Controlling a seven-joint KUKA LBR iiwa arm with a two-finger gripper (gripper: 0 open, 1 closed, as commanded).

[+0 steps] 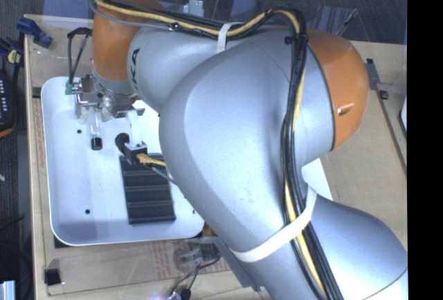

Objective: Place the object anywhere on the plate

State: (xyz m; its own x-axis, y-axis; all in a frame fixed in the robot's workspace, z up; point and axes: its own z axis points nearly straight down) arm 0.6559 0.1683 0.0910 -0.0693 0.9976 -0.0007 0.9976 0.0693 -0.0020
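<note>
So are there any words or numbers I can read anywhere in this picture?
No text can be read for sure.
Black marks on the arm, on the grey beside its orange band: too blurred and turned to read.
Reddish print on the bench below the bin: too faint to read.
Dark device at the left edge: small marks, too small to read.

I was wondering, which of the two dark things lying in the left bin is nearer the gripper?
The small dark piece, just below the gripper. The larger ribbed black block lies farther down the white bin, towards its near edge.
</note>
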